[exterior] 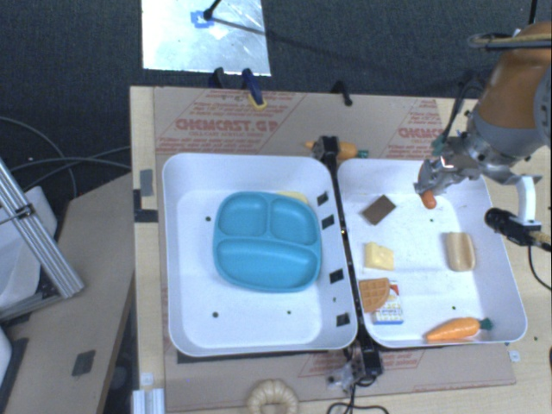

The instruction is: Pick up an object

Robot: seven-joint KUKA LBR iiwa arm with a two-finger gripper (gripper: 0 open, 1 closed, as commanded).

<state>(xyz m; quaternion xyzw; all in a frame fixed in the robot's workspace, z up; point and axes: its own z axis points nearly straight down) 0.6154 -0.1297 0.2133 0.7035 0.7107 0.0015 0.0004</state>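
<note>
Orange and small, a sausage-shaped piece (pixel 429 200) sits at the tip of your end effector (pixel 430 188) above the far part of the right bin (pixel 504 270); whether the fingers actually clamp it, you cannot tell. Below it lie a brown square (pixel 378 209), a cheese slice (pixel 378 256), a bread roll (pixel 460 251), a waffle (pixel 374 293), a small printed card (pixel 391 306) and a carrot (pixel 453 329). Your left bin (pixel 185 231) carries a blue divided plate (pixel 266 241). Both bins rest on the cardboard-covered surface (pixel 216 123).
</note>
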